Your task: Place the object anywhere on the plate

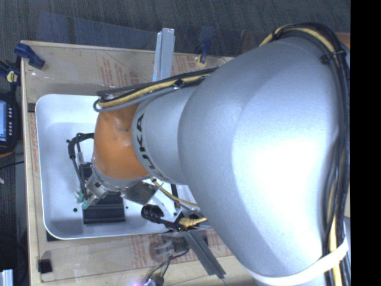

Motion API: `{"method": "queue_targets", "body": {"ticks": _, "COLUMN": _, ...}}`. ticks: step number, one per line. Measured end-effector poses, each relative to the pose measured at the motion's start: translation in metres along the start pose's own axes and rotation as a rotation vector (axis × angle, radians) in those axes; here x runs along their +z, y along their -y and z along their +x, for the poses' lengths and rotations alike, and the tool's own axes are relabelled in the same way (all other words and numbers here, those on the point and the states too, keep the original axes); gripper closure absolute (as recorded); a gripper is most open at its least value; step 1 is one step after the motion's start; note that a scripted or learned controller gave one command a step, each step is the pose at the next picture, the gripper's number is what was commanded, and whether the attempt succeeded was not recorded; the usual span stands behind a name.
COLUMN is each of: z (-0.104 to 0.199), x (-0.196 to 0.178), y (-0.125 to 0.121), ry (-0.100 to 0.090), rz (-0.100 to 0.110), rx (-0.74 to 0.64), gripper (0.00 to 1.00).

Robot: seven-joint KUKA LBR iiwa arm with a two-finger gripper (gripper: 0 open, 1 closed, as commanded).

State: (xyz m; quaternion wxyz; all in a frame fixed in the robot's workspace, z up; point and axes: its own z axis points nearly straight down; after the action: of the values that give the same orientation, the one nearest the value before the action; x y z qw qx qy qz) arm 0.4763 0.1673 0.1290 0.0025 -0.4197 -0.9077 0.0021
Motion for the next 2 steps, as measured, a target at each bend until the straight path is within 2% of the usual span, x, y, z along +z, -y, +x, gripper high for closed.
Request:
{"method": "queue_targets", "body": {"ticks": 1, "z": -0.042, "x": -0.119, "y": 0.036, "ry": 0.003, "rz": -0.007, "rx": -0.008, "gripper": 1.0}}
{"method": "queue_targets", "body": {"ticks": 2, "z": 0.022, "x": -0.009, "y": -0.016, "ry": 0.001, "rz": 0.001, "rx": 0.023, "gripper": 1.0}}
